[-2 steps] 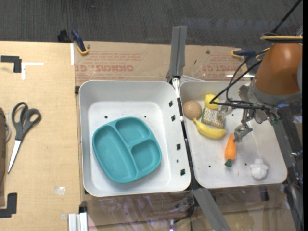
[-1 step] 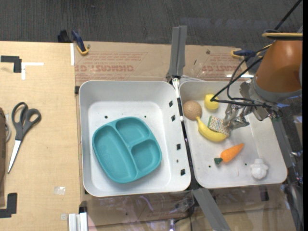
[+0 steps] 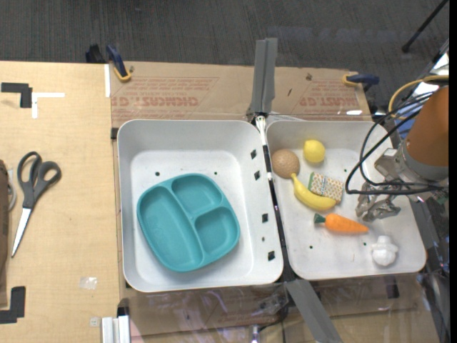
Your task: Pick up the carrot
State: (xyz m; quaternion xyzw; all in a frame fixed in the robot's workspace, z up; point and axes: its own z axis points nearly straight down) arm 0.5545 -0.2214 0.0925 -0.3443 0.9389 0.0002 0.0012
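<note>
Hovering low in the right bin (image 3: 421,263), the gripper (image 3: 377,207) sits just beside the carrot's (image 3: 343,224) orange tip; whether the jaws are spread or pressed together cannot be told. Carrot lies flat near the bin's middle, green end toward the banana (image 3: 311,195), which nearly touches it. Judgement: centre over the orange body, away from the banana, align the jaws across its narrow width, and descend fully before closing. A white object (image 3: 383,251) at the near right corner is clear of the approach
</note>
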